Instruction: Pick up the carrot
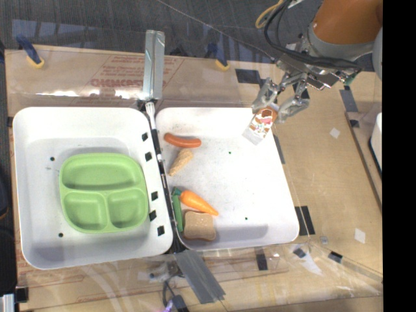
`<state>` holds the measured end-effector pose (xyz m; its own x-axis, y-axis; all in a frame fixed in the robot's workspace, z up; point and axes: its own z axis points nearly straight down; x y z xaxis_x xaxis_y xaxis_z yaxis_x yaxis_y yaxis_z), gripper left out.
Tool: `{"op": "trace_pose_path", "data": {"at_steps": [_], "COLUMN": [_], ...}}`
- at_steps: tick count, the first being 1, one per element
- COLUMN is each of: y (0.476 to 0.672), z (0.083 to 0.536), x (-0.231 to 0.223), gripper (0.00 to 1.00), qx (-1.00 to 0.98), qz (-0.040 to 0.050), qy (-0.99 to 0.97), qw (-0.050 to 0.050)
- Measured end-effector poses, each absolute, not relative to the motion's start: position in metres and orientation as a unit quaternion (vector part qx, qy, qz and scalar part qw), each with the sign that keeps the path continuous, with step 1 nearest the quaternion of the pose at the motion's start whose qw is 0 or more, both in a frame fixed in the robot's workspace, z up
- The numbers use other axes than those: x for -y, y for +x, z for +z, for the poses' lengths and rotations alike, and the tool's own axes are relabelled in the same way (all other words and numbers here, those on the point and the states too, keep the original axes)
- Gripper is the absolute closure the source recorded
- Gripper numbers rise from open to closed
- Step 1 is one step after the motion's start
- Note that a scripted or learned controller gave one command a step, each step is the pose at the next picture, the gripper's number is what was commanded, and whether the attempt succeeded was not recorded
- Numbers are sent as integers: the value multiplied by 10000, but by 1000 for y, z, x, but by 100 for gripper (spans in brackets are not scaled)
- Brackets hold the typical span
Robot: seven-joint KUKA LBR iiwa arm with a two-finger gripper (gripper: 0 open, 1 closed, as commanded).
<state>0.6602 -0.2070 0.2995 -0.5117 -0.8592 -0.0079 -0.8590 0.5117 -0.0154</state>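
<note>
The orange carrot (pixel 198 203) lies in the right bin (pixel 260 200), near its front left corner, with its green top against the bin's left wall. My gripper (pixel 278 106) hangs over the far right corner of that bin, well away from the carrot. A small white carton with a red-brown label (pixel 260 123) sits tilted between the fingertips, and the fingers are shut on it.
A red sausage (pixel 182 140) and a tan bread roll (pixel 181 162) lie behind the carrot. A brown toast slice (pixel 199 226) touches its front side. A green divided tray (pixel 103 192) sits in the left bin (pixel 39 239).
</note>
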Motion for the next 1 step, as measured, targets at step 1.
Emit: {"op": "trace_pose_path", "data": {"at_steps": [1], "y": [662], "z": [310], "x": [206], "gripper": [100], "qx": [-8686], "qz": [-78], "qy": [-4953], "qw": [118]}}
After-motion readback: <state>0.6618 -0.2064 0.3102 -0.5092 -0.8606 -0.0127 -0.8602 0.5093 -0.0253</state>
